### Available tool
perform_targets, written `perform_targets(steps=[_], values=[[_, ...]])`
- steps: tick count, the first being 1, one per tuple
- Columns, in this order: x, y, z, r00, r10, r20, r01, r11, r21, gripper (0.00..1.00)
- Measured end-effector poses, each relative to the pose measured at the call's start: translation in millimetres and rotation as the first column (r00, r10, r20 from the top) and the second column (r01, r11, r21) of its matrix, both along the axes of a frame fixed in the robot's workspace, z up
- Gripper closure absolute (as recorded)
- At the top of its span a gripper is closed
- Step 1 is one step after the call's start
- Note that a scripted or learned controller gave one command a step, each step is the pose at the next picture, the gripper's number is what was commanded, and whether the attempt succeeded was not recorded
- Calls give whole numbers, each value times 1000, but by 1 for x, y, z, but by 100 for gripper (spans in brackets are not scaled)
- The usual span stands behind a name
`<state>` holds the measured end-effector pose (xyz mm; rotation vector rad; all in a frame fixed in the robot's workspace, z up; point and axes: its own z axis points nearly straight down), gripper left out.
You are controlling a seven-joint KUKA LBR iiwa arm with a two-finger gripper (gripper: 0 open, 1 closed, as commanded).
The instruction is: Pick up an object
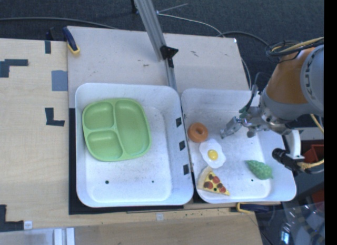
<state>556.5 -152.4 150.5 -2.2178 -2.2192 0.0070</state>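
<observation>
My pincer (235,126) is hovering in the right bin (274,188), right of the donut (198,132); I cannot tell its opening.

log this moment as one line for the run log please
arm: over right bin | gripper: above bin floor, right of donut, nothing visibly held | fried egg, pizza slice, green toy: lying in bin

The left bin (89,186) holds a green divided plate (116,129) toward its far left corner. In the right bin (210,101), a toy donut (198,132), a fried egg (212,154) and a pizza slice (212,182) line its left edge; a green leafy toy (259,169) lies near the front right corner. The gripper (231,128) hangs over the bin's middle, apart from all four toys.
</observation>
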Motion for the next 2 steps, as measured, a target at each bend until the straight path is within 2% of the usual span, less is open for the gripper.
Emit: perform_targets(steps=[1,2], values=[[-4,9,-58,1000,0,3,0,1000,1,0],[-3,10,-46,1000,3,3,-3,1000,2,100]])
